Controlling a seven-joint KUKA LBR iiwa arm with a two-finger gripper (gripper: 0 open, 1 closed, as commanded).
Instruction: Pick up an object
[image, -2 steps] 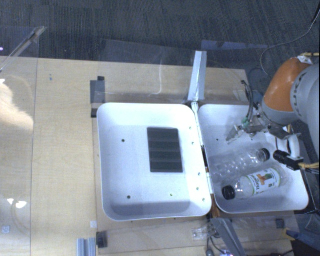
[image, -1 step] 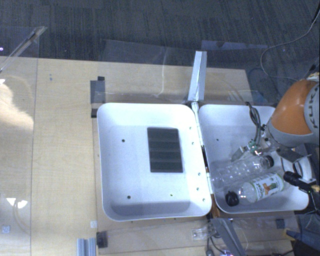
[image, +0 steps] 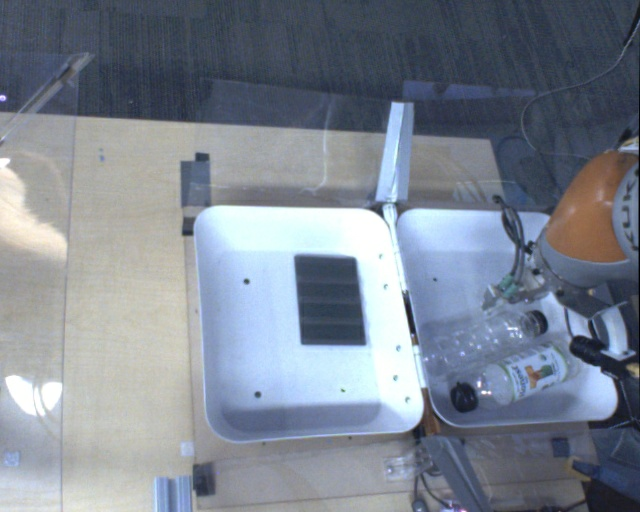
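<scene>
— Where does the arm (image: 600, 225) sit in the frame?

— At the right edge, about mid-height. The orange band shows as a rounded dome, with grey housing just below it and to its right.

— And the wrist?

— It drops from the orange part toward the lower left, narrowing to a thin dark stalk with cables along it.

— The gripper (image: 508, 290)?

— At the end of that stalk, right of centre and a little below mid-height, pointing down and to the left. It looks small, metallic and greenish, too blurred to read more.
</scene>
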